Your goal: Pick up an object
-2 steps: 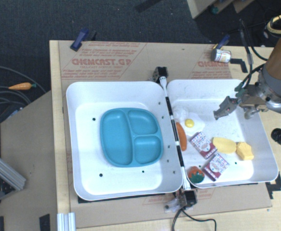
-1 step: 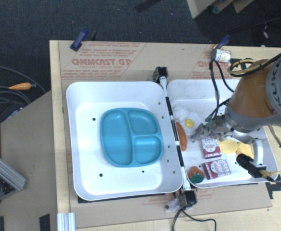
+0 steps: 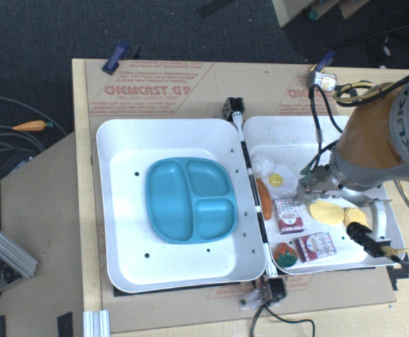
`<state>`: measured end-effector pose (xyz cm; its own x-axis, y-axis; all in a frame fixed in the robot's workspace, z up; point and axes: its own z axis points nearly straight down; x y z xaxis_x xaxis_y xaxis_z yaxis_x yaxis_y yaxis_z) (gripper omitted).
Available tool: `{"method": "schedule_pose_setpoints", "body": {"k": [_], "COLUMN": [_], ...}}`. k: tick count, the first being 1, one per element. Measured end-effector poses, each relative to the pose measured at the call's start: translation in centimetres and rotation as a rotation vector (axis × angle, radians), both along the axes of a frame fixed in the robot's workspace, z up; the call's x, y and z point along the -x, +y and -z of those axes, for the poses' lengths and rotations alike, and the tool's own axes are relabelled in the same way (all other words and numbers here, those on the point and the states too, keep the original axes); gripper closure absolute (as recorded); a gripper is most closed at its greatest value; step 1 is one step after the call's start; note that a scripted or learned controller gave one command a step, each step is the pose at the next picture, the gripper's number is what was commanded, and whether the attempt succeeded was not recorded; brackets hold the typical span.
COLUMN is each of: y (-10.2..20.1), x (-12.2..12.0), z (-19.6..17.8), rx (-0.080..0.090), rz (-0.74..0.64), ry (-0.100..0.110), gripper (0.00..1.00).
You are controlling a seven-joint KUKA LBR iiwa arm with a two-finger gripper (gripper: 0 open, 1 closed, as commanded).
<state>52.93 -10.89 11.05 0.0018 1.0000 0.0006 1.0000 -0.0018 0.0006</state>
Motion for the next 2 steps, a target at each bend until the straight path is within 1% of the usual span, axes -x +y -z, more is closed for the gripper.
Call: {"method": "schedule_pose_setpoints", "body": {"k": [1, 2], "y": [0.0, 1.3], "x": [0.0, -2.9], "z": [0.0, 2.6], "rx": [0.000, 0.000], "rz": [0.000, -0.002], "ry": [0.000, -0.001], "gripper": [0.00, 0.00]}}
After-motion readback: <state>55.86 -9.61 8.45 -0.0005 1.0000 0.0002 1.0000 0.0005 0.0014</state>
